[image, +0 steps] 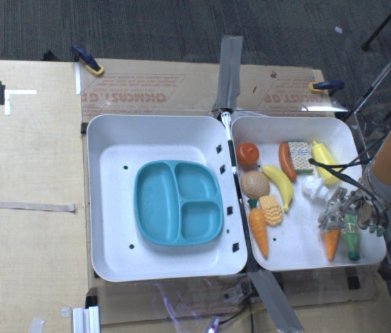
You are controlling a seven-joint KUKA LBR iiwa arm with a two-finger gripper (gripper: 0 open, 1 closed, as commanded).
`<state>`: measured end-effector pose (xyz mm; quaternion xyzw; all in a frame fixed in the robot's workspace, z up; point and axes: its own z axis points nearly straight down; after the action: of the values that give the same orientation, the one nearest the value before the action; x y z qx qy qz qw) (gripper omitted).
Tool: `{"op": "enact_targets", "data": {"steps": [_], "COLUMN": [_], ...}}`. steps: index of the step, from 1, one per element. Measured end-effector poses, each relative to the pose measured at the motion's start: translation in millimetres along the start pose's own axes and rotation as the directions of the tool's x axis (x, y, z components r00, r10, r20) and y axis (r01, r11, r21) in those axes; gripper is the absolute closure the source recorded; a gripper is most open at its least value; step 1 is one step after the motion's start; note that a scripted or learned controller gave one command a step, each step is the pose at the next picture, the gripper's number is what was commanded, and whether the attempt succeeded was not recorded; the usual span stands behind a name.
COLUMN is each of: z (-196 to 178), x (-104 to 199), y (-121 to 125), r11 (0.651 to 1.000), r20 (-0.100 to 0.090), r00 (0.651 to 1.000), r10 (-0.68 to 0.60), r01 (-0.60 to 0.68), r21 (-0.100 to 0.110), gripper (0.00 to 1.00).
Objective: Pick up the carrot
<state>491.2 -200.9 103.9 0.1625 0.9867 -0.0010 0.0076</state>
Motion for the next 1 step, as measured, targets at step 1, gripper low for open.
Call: {"op": "enact_targets", "data": {"steps": [1], "z": [9.2], "x": [-23.7], "y": [70.5], "r11": [0.982], "r20": [-0.012], "r00": [0.981], "r10": [0.191], "r01": [-0.191], "r21": [0.002], "gripper": [1.0]}}
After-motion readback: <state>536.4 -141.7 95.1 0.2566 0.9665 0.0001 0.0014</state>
